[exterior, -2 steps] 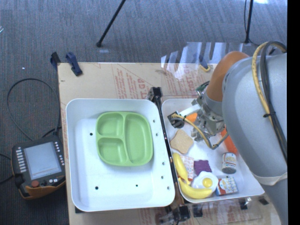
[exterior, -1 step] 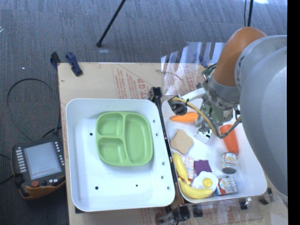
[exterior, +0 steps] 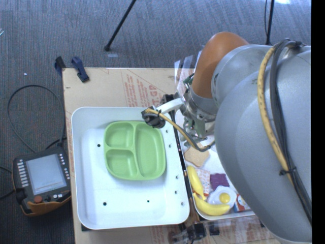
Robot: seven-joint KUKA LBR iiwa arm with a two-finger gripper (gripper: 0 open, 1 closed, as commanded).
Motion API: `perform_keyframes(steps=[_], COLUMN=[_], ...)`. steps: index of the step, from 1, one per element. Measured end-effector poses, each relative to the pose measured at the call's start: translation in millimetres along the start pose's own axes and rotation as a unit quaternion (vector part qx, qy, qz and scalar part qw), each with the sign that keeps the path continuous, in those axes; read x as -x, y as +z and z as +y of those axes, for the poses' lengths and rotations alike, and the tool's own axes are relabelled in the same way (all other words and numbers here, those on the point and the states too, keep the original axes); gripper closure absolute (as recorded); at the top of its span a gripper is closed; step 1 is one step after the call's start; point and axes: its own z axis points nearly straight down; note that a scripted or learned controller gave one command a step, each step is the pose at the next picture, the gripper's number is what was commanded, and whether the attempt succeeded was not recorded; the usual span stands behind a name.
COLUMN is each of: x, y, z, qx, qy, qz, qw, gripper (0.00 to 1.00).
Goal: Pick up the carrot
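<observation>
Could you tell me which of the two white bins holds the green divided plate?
The left bin holds the green plate; the right bin, beneath the arm, holds a banana and other toy food instead.

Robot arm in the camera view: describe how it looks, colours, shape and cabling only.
The arm is bulky and rounded, with a smooth grey shell. An orange band wraps it above the wrist, followed by a metallic grey collar. A yellow cable runs along the grey shell, and a thinner yellowish cable loops near the wrist toward a small black fitting.

Bright, even overhead light, glare blown out along the top edge, soft shadows, slightly blurry
</observation>
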Motion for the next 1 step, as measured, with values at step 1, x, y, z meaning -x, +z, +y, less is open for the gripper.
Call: perform_keyframes(steps=[1], x=[1.1], y=[-1.2], z=[7.3], qx=[0.003], qy=[0.006], qz=[0.0], qw=[1.0], gripper=[0.0])
